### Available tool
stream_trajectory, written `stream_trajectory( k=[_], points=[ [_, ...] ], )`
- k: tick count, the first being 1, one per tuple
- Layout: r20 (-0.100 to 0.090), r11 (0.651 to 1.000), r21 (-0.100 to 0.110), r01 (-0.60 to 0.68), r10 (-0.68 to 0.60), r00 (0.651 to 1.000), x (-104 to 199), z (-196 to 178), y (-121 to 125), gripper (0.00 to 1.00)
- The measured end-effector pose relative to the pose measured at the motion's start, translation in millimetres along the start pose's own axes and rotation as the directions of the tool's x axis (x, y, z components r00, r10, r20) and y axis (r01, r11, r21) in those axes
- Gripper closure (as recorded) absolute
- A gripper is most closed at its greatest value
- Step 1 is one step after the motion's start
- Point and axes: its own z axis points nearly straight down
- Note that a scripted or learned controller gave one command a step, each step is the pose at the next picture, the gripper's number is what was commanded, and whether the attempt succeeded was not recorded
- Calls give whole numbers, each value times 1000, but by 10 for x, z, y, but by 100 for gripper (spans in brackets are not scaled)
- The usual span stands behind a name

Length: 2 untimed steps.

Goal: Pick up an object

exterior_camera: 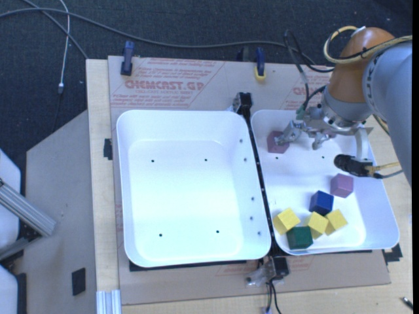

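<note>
2 bins: the right bin (383, 231) carries all the blocks.
hand (296, 133): beside the mauve block (278, 142); open or closed, cannot tell.

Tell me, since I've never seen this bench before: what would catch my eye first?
Probably the arm, grey with an orange band, reaching in from the right over the right bin. Its pincer sits beside a mauve block near that bin's far left corner. Next, the bright cluster at the bin's near edge: three yellow blocks, a blue one, a green one and a lilac one.
</note>
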Motion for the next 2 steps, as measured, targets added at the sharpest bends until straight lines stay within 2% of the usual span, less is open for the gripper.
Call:
stream_trajectory(
  k=[2],
  points=[
    [0,1000,0,1,-1,1000,35,9,-33,0]
  ],
)
